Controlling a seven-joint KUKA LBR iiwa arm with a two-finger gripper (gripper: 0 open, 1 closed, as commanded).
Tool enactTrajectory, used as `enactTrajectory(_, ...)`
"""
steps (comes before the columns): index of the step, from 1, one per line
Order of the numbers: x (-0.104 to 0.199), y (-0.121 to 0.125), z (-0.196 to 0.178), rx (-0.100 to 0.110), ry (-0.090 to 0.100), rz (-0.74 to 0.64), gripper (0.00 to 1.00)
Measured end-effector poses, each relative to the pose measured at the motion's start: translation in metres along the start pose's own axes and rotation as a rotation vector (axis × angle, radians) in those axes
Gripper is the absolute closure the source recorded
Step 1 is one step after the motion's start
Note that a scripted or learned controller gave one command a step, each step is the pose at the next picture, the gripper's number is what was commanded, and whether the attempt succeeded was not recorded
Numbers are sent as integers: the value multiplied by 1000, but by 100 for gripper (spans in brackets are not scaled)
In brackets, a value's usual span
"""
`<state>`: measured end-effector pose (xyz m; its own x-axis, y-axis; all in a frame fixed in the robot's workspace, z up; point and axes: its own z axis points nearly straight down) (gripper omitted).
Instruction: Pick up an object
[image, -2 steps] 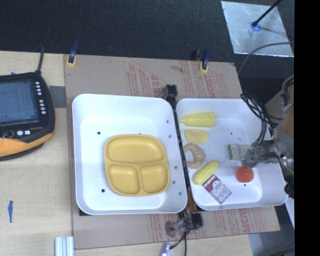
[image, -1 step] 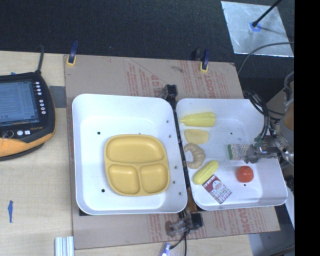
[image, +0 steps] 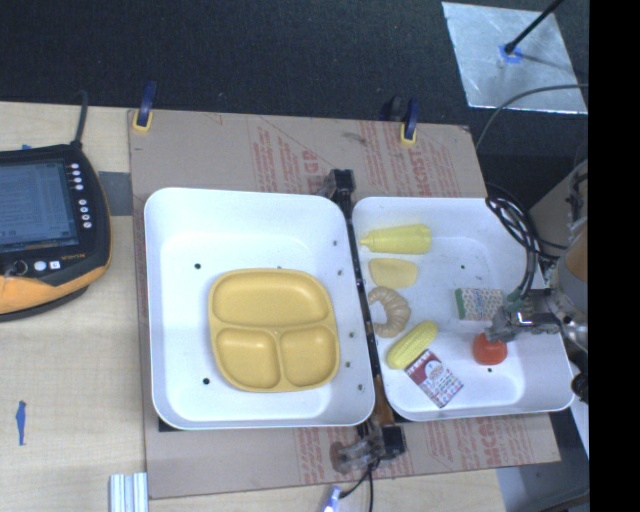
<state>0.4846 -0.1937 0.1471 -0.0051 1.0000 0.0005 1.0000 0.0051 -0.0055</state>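
Hand (image: 512, 322) sits low at the right bin's (image: 455, 405) far side, right above the small red piece (image: 489, 349), grip state impossible to tell. Risk: it's close to the wall, so a finger could clip the rim and nudge the piece away.

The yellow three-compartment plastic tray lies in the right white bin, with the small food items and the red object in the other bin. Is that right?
Not quite. In the camera view, the yellow three-compartment plastic tray lies in the left white bin, not the right one. The small food items, such as the yellow corn cob, and the red object are in the right white bin.
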Motion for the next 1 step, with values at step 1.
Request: enactTrajectory(1,14,17,-6,-3,-1,-3,100)
